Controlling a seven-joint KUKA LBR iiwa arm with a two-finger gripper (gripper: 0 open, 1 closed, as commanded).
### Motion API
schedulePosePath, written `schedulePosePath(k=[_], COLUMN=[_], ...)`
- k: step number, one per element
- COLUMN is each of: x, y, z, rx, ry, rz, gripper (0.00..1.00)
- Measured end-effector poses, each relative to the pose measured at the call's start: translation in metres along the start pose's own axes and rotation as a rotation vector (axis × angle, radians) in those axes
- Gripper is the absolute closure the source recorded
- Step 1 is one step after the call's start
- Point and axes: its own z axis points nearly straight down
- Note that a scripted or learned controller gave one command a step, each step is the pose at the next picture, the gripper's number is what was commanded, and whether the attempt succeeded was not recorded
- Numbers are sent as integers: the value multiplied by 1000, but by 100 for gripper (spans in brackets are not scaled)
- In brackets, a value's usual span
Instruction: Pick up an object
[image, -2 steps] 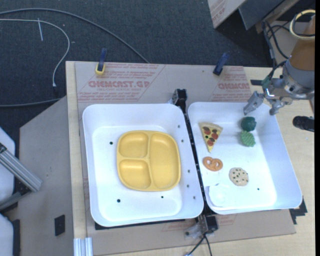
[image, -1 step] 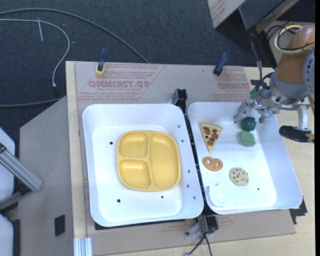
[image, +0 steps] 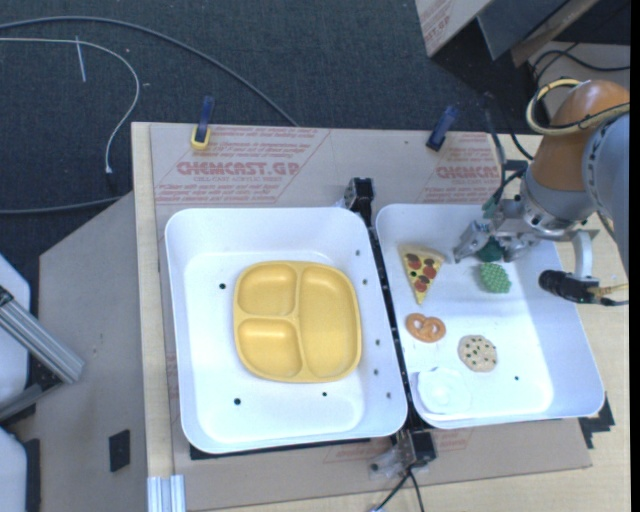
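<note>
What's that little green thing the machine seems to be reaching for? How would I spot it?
Look in the right-hand white bin, toward its far end, just below the claw. The green lump lies there, bumpy and rounded. It is the only green item; the pizza slice, pretzel and cookie are red, orange or tan.

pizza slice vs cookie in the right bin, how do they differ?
Shape: the pizza slice is a triangle with its tip toward the near edge; the cookie is round.
Colour: the pizza slice is yellow with red and dark toppings; the cookie is tan with dark chips.
Place: the pizza slice lies farther back by the divider; the cookie lies nearer the front.
Shared: both lie flat in the right bin.
</note>
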Motion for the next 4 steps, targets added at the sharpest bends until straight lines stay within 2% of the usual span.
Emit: schedulePosePath(k=[1, 3, 4], x=[0, 4, 4], y=[2, 4, 5], z=[-16, -146, -174], rx=[-8, -15, -11], ry=[-2, -4, -3], rz=[-1, 1, 1], gripper=[100, 100, 100])
